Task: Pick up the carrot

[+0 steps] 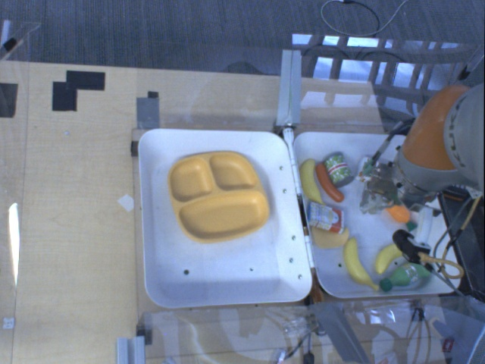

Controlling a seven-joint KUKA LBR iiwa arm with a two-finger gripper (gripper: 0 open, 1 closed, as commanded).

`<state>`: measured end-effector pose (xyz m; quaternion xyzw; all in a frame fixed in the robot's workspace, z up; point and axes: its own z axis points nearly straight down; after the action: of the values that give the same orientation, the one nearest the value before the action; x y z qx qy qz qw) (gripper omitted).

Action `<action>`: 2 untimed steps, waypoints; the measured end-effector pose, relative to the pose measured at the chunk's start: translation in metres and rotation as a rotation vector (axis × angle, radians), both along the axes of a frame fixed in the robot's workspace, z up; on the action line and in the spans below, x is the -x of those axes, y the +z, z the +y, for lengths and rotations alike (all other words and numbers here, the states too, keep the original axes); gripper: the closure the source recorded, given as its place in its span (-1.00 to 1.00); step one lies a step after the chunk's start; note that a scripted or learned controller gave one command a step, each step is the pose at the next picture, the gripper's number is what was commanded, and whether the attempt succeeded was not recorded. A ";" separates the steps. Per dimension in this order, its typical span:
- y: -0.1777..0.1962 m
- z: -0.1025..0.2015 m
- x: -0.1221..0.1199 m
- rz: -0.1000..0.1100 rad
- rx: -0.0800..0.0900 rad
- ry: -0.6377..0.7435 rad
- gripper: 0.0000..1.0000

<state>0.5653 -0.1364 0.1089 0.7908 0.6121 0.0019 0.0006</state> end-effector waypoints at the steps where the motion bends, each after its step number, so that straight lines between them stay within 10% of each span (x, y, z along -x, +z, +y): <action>1: -0.020 -0.058 0.018 -0.006 0.003 0.165 1.00; 2: 0.100 -0.011 -0.007 0.002 0.002 0.100 1.00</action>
<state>0.5723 -0.1478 0.2088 0.7593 0.6508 0.0005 0.0006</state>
